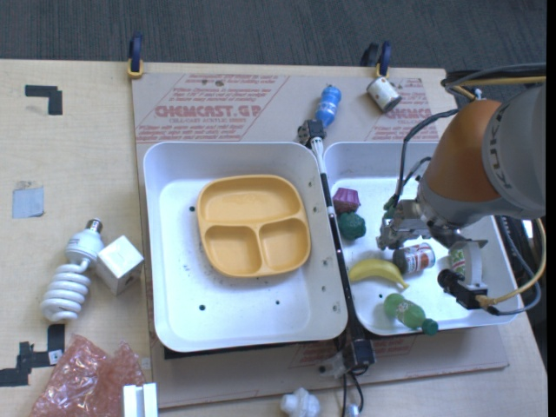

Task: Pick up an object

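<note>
Objects for picking are gathered in the right bin (486, 313), one of two shallow white bins placed side by side on a brown board marked with red print. Nearest to the camera, on the bench edge, a red crinkled bag (82, 379) and a small white lump (300, 401) are seen. A little farther, a spiral light bulb (71, 276) lies just beside a white cube (120, 261) on the pale bench top. In the front of the right bin, a green bottle-like toy (408, 311) is found, and behind it a yellow banana (377, 272). A small can with a red label (417, 258) lies near the banana, directly under the gripper (396, 231); whether its fingers are open or closed cannot be told. Farther back, a dark green ball (352, 225) touches a purple block (346, 200). The left bin (165, 233) contains a yellow divided plate (254, 224). Beyond the bins, a blue bottle (327, 104) and a small white cylinder (382, 94) rest on the board, with grey carpet behind.
</note>
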Available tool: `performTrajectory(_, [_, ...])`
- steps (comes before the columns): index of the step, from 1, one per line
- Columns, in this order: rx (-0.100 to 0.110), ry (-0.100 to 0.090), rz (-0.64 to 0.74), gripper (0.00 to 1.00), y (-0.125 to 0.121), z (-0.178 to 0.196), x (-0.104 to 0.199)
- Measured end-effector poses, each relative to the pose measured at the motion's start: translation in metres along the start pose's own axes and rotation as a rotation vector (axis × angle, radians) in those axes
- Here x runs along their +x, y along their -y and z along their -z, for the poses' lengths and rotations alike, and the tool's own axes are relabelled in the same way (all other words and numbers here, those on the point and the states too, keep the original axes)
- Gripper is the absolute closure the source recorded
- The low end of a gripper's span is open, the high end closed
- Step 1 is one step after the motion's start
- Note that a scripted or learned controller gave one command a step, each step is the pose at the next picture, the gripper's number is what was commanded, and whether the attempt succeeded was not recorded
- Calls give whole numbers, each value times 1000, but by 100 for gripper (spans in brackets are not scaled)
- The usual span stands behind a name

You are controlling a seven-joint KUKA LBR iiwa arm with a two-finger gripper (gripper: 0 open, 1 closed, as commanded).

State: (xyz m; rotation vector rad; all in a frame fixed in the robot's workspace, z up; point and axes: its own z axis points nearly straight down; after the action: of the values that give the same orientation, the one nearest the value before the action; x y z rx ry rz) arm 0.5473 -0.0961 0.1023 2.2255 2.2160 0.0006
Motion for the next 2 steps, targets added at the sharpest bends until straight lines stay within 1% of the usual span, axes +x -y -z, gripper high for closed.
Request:
performTrajectory(1, [0,1,3,100,-49,72,-70])
performTrajectory(2, [0,1,4,0,-49,72,-70])
